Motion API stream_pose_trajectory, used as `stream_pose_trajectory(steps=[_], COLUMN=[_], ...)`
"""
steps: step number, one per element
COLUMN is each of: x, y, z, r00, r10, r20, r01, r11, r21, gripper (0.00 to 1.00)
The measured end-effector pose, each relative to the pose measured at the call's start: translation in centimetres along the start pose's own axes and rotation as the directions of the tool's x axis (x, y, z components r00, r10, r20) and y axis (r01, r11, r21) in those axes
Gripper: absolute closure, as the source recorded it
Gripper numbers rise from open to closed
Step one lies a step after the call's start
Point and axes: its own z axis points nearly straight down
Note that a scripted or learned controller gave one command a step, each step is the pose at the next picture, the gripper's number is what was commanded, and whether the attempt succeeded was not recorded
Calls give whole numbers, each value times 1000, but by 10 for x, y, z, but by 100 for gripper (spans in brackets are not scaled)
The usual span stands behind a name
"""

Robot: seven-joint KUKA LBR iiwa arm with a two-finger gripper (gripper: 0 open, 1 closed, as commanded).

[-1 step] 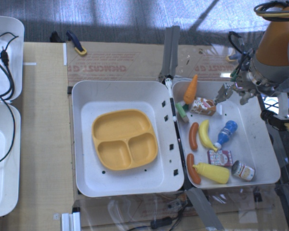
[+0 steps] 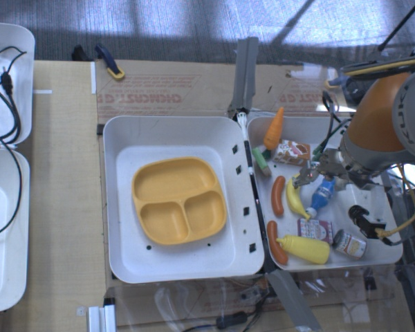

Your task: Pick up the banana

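Right white bin [image 2: 391, 251]: curved yellow banana [image 2: 294, 201] lies mid-bin, between a red sausage [image 2: 278, 195] on its left and a small blue bottle [image 2: 322, 194] on its right. End effector [image 2: 306, 177] hangs just above the banana's far end; finger spread cannot be told. Yellow squeeze bottle [image 2: 304, 248] near edge; orange carrot [image 2: 274, 128] far corner. Left white bin [image 2: 117, 206] holds a yellow three-compartment plate [image 2: 179, 200].
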Motion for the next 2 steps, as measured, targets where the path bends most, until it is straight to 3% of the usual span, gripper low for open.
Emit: stream_pose_trajectory(steps=[1, 2], x=[25, 33], y=[-1, 4], z=[7, 8], r00=[1000, 997], r10=[-28, -80], r20=[6, 4], r01=[28, 80], r11=[999, 996], r21=[-29, -26], gripper=[0, 0])
